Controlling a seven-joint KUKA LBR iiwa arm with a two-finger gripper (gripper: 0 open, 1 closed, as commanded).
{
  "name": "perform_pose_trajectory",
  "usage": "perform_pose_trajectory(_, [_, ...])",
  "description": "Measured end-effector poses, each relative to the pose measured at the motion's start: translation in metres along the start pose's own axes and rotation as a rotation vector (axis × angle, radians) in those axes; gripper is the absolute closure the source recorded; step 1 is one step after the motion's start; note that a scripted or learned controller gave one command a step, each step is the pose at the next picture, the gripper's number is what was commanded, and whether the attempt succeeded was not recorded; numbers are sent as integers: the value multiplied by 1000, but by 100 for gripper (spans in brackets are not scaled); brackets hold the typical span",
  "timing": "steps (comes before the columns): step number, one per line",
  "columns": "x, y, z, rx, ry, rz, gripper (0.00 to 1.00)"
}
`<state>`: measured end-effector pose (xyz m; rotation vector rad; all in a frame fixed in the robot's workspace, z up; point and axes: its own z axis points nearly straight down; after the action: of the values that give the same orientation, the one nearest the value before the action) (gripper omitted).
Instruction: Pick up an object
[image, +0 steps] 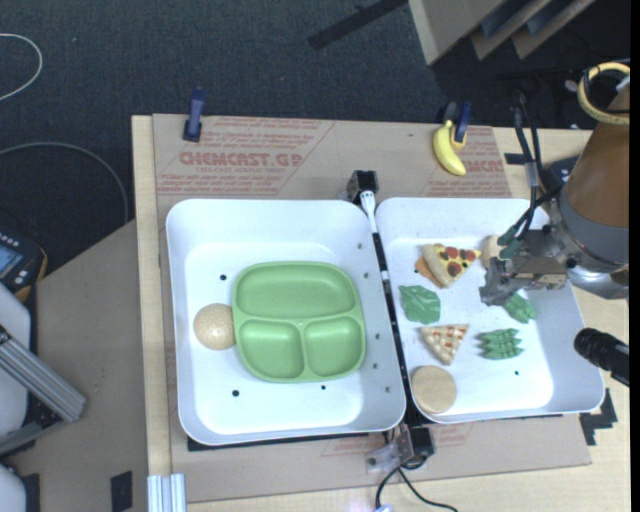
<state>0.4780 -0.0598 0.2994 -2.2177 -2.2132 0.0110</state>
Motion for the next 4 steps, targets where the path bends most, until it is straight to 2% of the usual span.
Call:
perform_pose_trajectory(1, [-2,0,106,2,1,0,100])
perform_pose_trajectory(2, [61,3,87,-14,0,-8,100])
perform_pose_trajectory(3, [112,2,57,-15,1,-9,100])
perform_pose_trajectory(4, [95,2,-84,-29,1,-3,100])
